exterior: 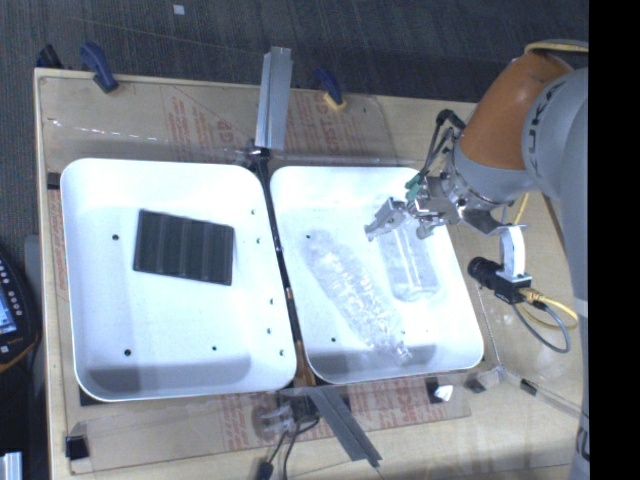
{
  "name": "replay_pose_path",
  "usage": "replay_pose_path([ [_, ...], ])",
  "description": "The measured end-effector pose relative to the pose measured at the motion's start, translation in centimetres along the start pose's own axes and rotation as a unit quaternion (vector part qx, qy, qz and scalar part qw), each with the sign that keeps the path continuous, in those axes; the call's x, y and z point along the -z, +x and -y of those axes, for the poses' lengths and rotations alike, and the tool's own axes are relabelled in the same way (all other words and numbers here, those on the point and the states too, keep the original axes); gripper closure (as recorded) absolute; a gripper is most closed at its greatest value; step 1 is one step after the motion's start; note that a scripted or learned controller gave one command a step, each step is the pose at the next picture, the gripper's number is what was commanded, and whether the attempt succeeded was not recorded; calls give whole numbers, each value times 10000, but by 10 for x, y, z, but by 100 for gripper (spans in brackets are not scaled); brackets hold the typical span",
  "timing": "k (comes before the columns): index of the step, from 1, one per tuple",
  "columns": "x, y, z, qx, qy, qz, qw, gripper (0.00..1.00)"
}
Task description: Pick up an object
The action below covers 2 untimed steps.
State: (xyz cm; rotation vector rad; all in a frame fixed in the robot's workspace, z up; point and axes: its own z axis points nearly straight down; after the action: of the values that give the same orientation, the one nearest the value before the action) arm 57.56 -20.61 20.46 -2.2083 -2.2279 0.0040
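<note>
One claw (400,216), above clear bottle (408,266)

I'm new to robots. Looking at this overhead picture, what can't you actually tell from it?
- Tool over the right bin: too small and blurred to read its grip.
- Clear plastic bottles and: see-through on white, edges vague.
- Dark ridged pad in the left bin: material unclear.

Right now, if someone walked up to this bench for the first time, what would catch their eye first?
Probably the dark ribbed rectangular pad, lying flat in the left bin, where it stands out sharply against the white. Next, the arm's orange band at the right, with the gripper hanging over the right bin. Two clear plastic bottles lie in that bin, far harder to spot.
</note>
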Motion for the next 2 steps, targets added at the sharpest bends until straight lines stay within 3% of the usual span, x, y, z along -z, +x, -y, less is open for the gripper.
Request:
replay_pose_path([
  [1,5,-5,32,-1312,7,-5,9914,0],
  [2,74,7,42,-1603,-24,0,9871,0],
])
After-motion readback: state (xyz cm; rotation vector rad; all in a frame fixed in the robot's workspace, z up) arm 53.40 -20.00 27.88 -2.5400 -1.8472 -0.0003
